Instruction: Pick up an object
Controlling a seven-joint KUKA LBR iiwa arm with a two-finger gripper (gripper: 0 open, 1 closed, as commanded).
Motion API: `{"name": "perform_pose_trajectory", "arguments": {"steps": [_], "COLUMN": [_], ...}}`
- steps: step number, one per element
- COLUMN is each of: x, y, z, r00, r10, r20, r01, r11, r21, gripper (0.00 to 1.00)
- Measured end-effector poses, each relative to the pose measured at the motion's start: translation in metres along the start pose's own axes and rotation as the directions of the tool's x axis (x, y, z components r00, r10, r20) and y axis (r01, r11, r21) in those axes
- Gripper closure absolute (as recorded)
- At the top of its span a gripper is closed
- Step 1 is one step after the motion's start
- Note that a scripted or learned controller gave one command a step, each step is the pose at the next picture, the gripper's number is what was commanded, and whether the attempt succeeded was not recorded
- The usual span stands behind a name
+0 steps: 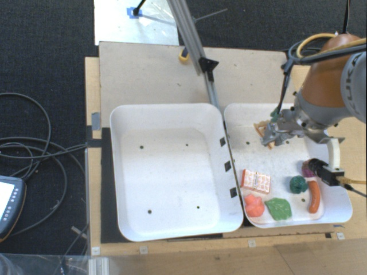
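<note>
Green lump (pixel 278 208) and orange-pink lump (pixel 254 205) lying nearest the lens, well below me | my gripper (pixel 269 135) hovering over right bin (pixel 241 116), upper area | finger state: cannot tell | tan object (pixel 261 129) sitting just beside my tips | patterned box (pixel 256 181) below me | sausage (pixel 313 196) down-right

Under my reach the bench (pixel 149 73) is bare tan board, and I take the left white bin (pixel 172 171) as my landmark, sitting square on it. The right white bin (pixel 287 165) rests on the bench just beside it, their rims touching along one edge.
</note>
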State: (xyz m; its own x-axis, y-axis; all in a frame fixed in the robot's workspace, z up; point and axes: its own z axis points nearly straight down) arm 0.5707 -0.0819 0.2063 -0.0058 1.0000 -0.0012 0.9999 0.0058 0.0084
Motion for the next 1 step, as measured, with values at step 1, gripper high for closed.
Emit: {"name": "perform_pose_trajectory", "arguments": {"steps": [1], "x": [0.01], "y": [0.0027], "z": [-0.0569], "r00": [1.0], "r10": [-0.001], "r20": [-0.001], "r01": [0.001], "r11": [1.0], "r21": [0.001], "gripper": [1.0]}}
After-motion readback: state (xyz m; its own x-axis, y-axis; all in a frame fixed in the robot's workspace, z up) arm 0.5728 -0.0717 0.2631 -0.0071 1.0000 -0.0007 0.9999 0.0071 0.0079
